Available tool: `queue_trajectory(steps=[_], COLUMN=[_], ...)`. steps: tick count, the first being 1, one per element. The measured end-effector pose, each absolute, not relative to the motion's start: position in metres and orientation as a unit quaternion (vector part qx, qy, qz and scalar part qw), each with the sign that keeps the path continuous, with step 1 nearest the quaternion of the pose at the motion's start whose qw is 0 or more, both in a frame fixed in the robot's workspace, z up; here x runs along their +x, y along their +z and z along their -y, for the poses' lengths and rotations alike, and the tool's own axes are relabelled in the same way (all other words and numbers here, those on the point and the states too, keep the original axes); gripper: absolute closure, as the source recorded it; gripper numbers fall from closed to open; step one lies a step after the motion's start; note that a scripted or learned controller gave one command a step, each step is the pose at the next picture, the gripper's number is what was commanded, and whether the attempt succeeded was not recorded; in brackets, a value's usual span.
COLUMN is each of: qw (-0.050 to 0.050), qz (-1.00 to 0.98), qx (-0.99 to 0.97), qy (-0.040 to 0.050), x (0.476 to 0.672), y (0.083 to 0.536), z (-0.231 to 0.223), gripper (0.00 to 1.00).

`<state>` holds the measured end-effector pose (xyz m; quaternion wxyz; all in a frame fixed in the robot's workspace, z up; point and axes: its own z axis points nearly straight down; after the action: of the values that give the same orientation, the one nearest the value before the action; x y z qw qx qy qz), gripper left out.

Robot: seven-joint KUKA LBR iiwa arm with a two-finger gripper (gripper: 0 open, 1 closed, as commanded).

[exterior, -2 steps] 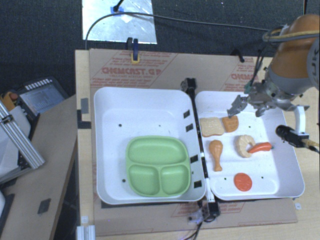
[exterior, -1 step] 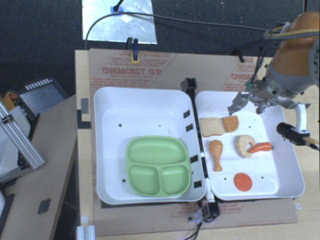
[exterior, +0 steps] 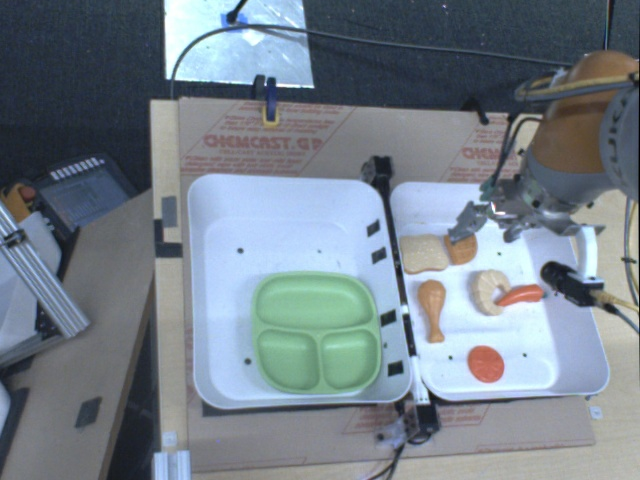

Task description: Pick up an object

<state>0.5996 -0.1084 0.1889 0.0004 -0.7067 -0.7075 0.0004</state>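
Desk (exterior: pixel 130 298) is pale wood, dark carpet-like floor behind it at 12 o'clock, with a shiny metal plate (exterior: pixel 238 23) and a black cable running across. Brown cardboard sheet (exterior: pixel 300 133) with red print lies under two white bins. Left bin (exterior: pixel 215 218) holds a green divided tray (exterior: pixel 317 331) at its 6 o'clock side. Right bin (exterior: pixel 575 353) holds the food toys. At 9 o'clock of the bins: a grey screen device (exterior: pixel 80 200) and an aluminium rail (exterior: pixel 35 278). A yellow-blue clamp (exterior: pixel 268 101) sits at the cardboard's 12 o'clock edge; black clips line the seam between the bins. Arm (exterior: pixel 585 138) comes in from 3 o'clock, orange band on top, grey wrist below. Jaws (exterior: pixel 465 230) hang over the right bin's upper part, fingers slightly apart, touching or just above the round brown piece (exterior: pixel 463 250); nothing is clearly held between them. Bread slice (exterior: pixel 424 255), tan and squarish, lies just at 9 o'clock of that piece, touching it. Drumstick (exterior: pixel 432 308), orange-brown, lies below the bread. Pale curled shrimp-like piece (exterior: pixel 489 290) sits mid-bin with a red-orange carrot-like piece (exterior: pixel 520 294) touching it at 3 o'clock. Red disc (exterior: pixel 486 364) lies at 6 o'clock, apart from the rest. A black part (exterior: pixel 566 282) of the arm hangs over the bin's 3 o'clock rim.
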Motion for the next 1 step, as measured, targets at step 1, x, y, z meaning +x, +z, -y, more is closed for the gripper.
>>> queue_trajectory(steps=[1], qw=[0.001], qz=[0.708], qx=[-0.707], qy=[0.0006], x=[0.5962], y=[0.1456], z=[0.1028], gripper=[0.00])
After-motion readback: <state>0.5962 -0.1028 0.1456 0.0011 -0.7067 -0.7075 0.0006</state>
